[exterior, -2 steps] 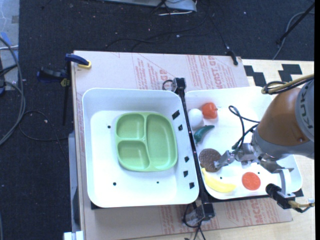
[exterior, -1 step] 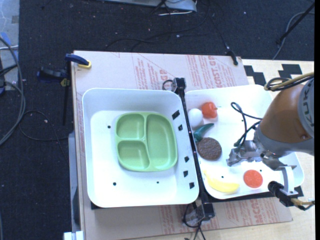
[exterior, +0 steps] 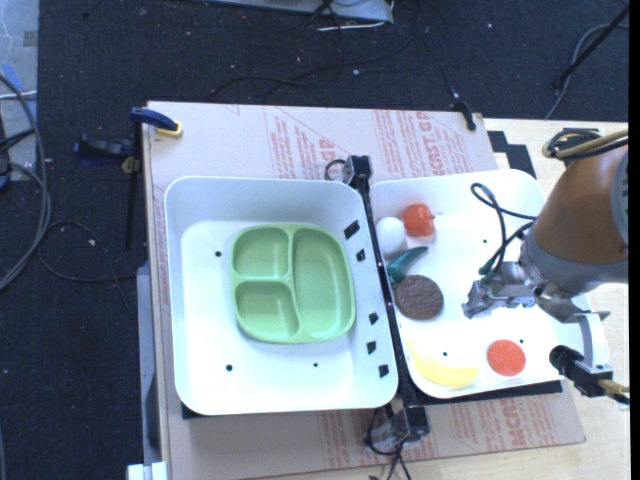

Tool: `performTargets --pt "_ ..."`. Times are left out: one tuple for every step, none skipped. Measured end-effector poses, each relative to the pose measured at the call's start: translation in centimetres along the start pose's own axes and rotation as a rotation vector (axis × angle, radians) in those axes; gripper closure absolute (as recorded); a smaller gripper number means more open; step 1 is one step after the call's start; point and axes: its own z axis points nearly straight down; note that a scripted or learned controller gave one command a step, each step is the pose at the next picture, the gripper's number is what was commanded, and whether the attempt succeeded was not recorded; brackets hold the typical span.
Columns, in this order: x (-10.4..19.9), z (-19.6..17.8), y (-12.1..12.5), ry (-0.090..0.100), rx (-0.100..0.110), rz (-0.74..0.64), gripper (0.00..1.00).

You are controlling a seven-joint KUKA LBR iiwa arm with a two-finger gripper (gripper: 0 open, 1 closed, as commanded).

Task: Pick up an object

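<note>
Brown cookie (exterior: 419, 296): round, dark, rough top, flat in right bin (exterior: 520, 190), near left wall. Teal toy (exterior: 405, 259) just above it. White egg (exterior: 390, 232) and red tomato (exterior: 419, 219) higher up, side by side. Yellow banana (exterior: 444, 371) near front edge, red disc (exterior: 506, 357) to its right. Gripper (exterior: 488, 299) low over right bin, right of cookie, apart from it; cannot tell how wide fingers are; nothing seen in them. Green plate (exterior: 293, 283), three parts, in left bin (exterior: 195, 268).

Looked like a robotics lab: cardboard-topped bench (exterior: 300, 133) w/ clamps (exterior: 155, 121), loose cables (exterior: 40, 218) on dark carpet.
</note>
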Motion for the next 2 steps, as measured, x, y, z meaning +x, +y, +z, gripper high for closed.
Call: performTargets --pt "0.2 -6.1 -0.2 0.0 -0.002 0.0 1.0" --pt "0.2 -7.4 -0.2 0.0 0.002 0.001 1.0"
